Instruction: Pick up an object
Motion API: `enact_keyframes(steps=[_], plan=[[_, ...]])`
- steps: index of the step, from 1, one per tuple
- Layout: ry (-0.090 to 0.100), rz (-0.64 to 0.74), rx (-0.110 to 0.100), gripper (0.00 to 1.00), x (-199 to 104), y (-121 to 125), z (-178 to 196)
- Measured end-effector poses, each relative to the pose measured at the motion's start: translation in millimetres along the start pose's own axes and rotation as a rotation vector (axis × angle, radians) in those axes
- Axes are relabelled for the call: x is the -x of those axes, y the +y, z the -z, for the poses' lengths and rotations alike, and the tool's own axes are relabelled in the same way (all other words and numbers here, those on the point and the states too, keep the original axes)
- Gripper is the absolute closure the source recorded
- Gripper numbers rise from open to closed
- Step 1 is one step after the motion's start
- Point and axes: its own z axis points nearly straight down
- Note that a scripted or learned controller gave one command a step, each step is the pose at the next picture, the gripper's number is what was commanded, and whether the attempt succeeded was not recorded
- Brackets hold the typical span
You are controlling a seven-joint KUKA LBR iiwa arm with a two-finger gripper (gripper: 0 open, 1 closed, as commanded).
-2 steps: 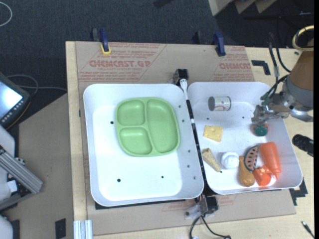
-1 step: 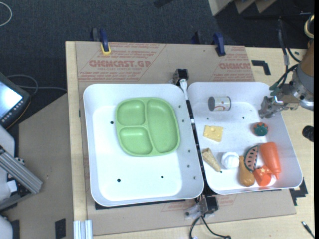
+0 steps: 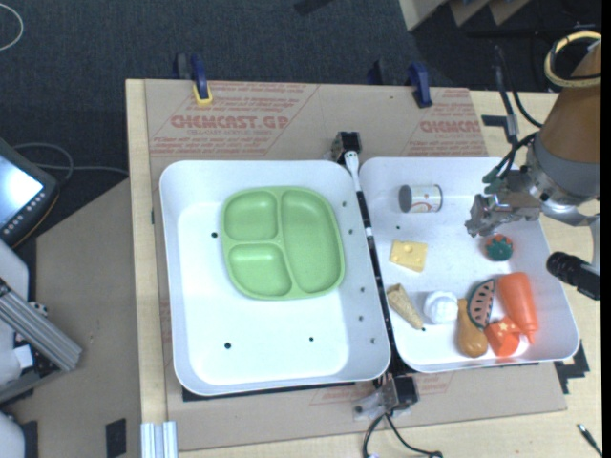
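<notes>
Nothing is lifted yet, as far as the view shows: every item lies on the floor of the right bin [image 3: 382, 198], so the pick remains to be done. The gripper [image 3: 496, 219] hangs low over that bin's far right part, just above a small green and red toy [image 3: 498, 248], the likeliest target. Whether it is open or closed I cannot tell; nothing visible sits in it.

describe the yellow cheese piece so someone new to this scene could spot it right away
Look in the right white bin, the one without the green divided plate. Near its middle, left of the gripper and below a small grey can, lies the cheese wedge. It is the only flat pale yellow piece there.
</notes>
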Motion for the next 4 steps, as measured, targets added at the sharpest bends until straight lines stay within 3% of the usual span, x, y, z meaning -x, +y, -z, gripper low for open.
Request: enact_keyframes(steps=[2,3,4], plan=[[0.001,0.003,0.001,1.00,-119,-6,12],[-0.001,-0.002,-0.001,1.00,-135,-15,-7],[-0.002,-0.003,0.006,1.00,-134,-12,14]])
